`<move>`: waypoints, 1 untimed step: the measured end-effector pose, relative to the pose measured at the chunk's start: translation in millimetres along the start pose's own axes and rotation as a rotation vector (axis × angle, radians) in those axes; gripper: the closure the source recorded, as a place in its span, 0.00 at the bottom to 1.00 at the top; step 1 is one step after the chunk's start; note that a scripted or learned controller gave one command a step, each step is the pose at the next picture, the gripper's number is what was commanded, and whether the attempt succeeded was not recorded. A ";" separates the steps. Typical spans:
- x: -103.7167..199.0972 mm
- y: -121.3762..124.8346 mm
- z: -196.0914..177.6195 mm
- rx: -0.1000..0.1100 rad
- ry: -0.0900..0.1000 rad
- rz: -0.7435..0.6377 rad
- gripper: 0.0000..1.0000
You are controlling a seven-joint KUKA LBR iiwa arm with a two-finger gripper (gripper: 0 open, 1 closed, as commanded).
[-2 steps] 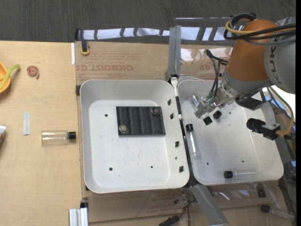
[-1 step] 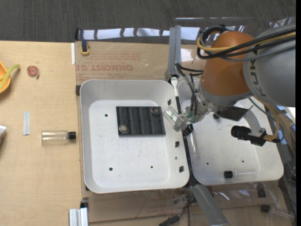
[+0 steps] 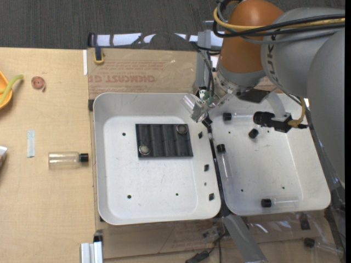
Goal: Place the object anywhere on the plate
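- The arm (image 3: 285,43) is smooth grey with a rounded orange band, and reaches in from three o'clock; yellow and black cables loop over its top.
- The claw (image 3: 201,109) hangs over the seam between the two bins, near their twelve o'clock rims. Whether it is spread or pressed together cannot be told, and nothing can be seen between its tips.
- The left bin (image 3: 109,201) is shallow, glossy white plastic with rounded corners. Its floor carries a dark ribbed rectangular plate (image 3: 163,141), lying flat and towards twelve o'clock of the bin's centre.
- Two small round metal pieces rest on the plate: one disc (image 3: 181,129) at its one o'clock corner, another disc (image 3: 144,150) at its seven o'clock corner. Which of them is the task's object cannot be told.
- The half of the left bin's floor towards six o'clock is bare white, with a few small dark dots.
- The right bin (image 3: 307,201) is the same white plastic, and touches the left bin along its nine o'clock rim. Small black bits and a thin clear tube lie on its floor.
- The desk (image 3: 44,212) is pale wood grain. At nine o'clock of the left bin lies a clear vial (image 3: 67,158) with a black cap, on its side and well apart from the bin.
- Brown cardboard (image 3: 137,75) lies flat at twelve o'clock of the left bin.
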State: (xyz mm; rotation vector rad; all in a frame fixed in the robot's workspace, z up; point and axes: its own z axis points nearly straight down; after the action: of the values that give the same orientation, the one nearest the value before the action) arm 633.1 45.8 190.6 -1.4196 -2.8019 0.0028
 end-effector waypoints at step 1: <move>-51.8 -5.8 -0.5 -0.001 -0.002 -0.002 1.00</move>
State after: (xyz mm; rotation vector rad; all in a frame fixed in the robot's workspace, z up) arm 659.0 0.6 191.1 -1.4182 -2.8049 0.0022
